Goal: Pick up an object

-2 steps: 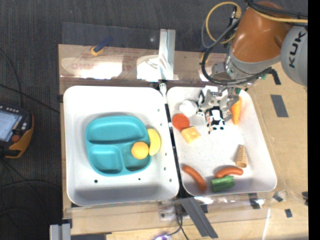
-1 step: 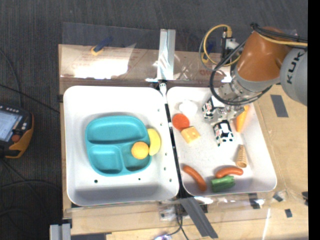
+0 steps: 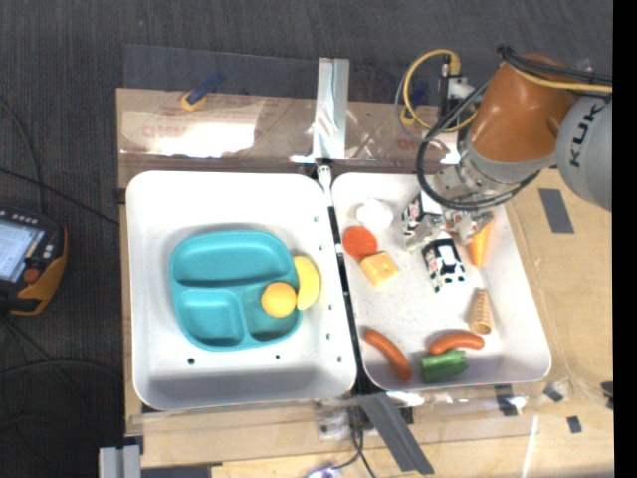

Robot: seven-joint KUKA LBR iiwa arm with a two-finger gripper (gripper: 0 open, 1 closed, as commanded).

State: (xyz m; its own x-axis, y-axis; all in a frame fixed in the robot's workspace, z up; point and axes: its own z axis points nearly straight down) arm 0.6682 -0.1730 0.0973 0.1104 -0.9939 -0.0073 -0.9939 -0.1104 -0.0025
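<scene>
Approach step — your two-finger gripper (image 3: 438, 229) sits low in the right white bin (image 3: 518, 352), fingers apart, clamping nothing. The black-and-white cow-patterned block (image 3: 447, 266) lies just beside it — next, centre over it, descend, close.

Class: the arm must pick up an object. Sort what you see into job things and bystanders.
Job: gripper, black-and-white carton, cheese wedge, tomato, carrot, cone, sausages, right bin.

Bystanders: teal tray, orange, banana, handheld controller.
</scene>
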